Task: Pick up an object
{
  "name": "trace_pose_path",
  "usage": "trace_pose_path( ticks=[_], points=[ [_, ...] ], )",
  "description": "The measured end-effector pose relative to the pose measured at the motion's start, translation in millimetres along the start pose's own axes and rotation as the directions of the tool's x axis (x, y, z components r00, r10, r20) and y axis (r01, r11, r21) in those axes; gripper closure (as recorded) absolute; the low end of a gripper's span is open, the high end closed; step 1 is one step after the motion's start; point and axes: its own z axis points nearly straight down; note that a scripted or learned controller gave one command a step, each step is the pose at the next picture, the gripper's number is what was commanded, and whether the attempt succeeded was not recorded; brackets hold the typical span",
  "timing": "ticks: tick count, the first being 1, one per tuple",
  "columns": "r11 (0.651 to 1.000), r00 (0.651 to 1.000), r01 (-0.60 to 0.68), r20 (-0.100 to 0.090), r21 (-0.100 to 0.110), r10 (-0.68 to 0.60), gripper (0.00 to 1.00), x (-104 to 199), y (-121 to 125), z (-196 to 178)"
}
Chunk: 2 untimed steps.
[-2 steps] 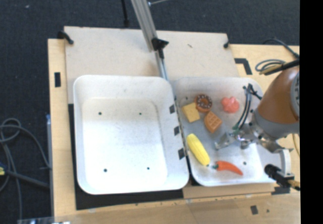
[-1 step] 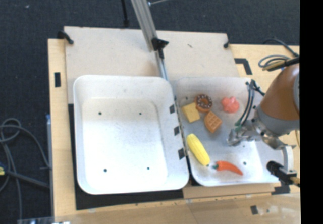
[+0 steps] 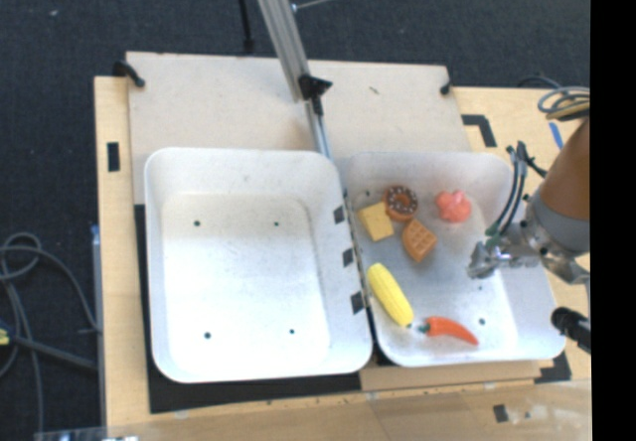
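Observation:
The right bin holds several toy foods. A yellow corn cob lies near its left wall, with an orange carrot beside it toward the front. Farther back sit a yellow cheese block, a brown doughnut, a waffle piece and a pink strawberry-like piece. My gripper hangs over the right part of this bin, right of the waffle and below the pink piece. I see nothing between its fingers.
The left bin stands beside the right one, sharing a middle edge. A slanted metal pole rises behind the bins. Cables lie at the right rear of the bench.

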Motion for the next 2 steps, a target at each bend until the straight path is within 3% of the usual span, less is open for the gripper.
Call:
trace_pose_path(
  ticks=[1, 2],
  points=[
    [1.000, 1.000, 0.008, 0.001, -0.003, -0.008, 1.00, 4, 7, -62],
    [1.000, 1.000, 0.005, -0.001, 0.007, -0.005, 1.00, 3, 7, -37]
  ],
)
